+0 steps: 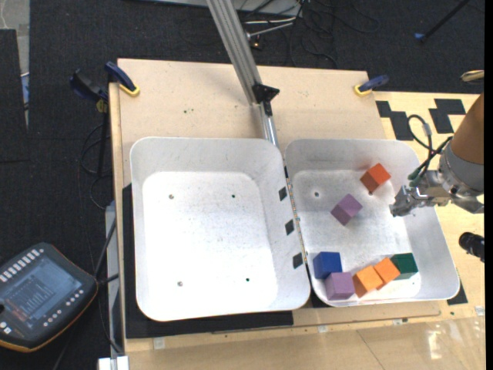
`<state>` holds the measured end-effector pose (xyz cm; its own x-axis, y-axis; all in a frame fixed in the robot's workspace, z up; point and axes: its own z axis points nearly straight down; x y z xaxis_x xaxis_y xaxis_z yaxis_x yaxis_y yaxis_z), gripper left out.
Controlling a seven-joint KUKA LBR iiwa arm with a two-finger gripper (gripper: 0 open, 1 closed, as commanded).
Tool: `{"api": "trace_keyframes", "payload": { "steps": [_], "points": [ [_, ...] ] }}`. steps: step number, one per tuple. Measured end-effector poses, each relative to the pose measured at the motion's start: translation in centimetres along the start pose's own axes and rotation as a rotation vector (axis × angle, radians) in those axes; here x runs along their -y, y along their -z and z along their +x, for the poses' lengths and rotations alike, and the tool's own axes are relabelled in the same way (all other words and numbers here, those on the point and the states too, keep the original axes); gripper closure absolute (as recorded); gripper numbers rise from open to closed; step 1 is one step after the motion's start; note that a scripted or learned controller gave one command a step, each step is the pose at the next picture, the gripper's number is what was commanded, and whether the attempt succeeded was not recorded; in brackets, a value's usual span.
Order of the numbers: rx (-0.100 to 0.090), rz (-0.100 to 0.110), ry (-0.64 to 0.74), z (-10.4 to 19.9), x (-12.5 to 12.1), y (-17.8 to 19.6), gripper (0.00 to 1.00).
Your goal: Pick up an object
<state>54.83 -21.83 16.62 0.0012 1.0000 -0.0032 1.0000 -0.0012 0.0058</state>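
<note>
**Gripper over right bin, nothing held, crowded near row a risk**

Gripper (pixel 404 204) low over right bin (pixel 435 241), near its right wall. Fingers too small and blurred to judge, so open or clenched: cannot tell. Nothing seen between them.

Candidate objects all in right bin. Orange cube (pixel 376 177) far, just left of gripper. Purple cube (pixel 346 209) mid-bin, tilted on an edge. Near row: blue cube (pixel 327 264), second purple cube (pixel 340 285), second orange cube (pixel 370 277), green cube (pixel 403 266), touching or nearly so. Left bin (pixel 146 230) bare except dark specks.

Risks, as judgement:
- Near row tightly packed; likely no finger room between neighbours, so a descent there may push cubes or clamp two at once.
- Green cube close to right wall and near rim; possible finger strike on sloped wall.
- Tilted purple cube presents no flat top; may roll or slip out on closing.
- Far orange cube stands alone, probably safest, but rotated against bin axes; misaligned fingers could catch corners and spin it.

Materials: cubes matte, look like soft foam, plain colours, slightly rounded edges. Bins smooth white plastic, shallow, rounded corners, sloped walls; probably slick, so nudged cubes slide. Bench (pixel 192 91) pale speckled board.
</note>
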Motion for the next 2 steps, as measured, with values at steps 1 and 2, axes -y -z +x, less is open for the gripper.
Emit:
{"api": "trace_keyframes", "payload": {
  "steps": [1, 2],
  "points": [
    [0.0, -0.001, 0.003, -0.1, -0.2, 4.4, 1.0],
    [-0.005, 0.006, 0.009, 5.2, -0.3, 3.9, 1.0]
  ]
}}
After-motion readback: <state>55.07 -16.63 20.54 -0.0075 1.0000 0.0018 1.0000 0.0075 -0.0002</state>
